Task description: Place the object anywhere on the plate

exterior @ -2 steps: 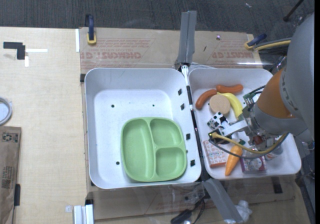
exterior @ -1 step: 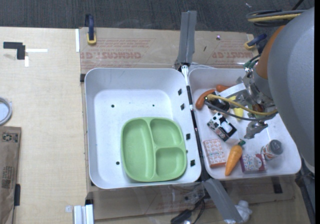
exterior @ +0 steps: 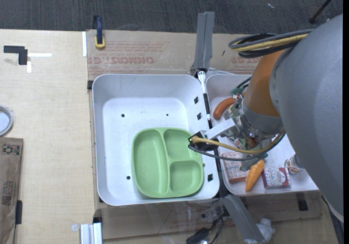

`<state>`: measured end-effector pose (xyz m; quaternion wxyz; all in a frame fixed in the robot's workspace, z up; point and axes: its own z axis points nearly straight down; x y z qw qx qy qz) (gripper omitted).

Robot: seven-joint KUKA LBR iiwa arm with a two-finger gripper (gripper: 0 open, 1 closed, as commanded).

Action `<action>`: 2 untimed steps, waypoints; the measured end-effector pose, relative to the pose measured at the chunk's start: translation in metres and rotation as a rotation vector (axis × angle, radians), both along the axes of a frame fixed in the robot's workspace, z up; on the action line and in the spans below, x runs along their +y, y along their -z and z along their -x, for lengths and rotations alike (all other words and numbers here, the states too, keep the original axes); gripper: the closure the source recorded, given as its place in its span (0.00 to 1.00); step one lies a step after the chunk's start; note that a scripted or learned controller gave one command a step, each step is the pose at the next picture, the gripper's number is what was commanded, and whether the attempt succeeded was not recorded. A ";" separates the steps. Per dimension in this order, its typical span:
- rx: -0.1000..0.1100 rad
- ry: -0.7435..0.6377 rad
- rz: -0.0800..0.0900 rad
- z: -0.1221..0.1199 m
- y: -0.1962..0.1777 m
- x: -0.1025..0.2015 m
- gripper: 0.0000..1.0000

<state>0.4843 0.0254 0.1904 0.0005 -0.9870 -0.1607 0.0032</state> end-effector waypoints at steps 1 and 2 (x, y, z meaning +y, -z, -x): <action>-0.022 0.010 0.015 -0.016 0.047 0.039 0.00; 0.000 0.002 0.035 -0.024 0.050 0.048 0.00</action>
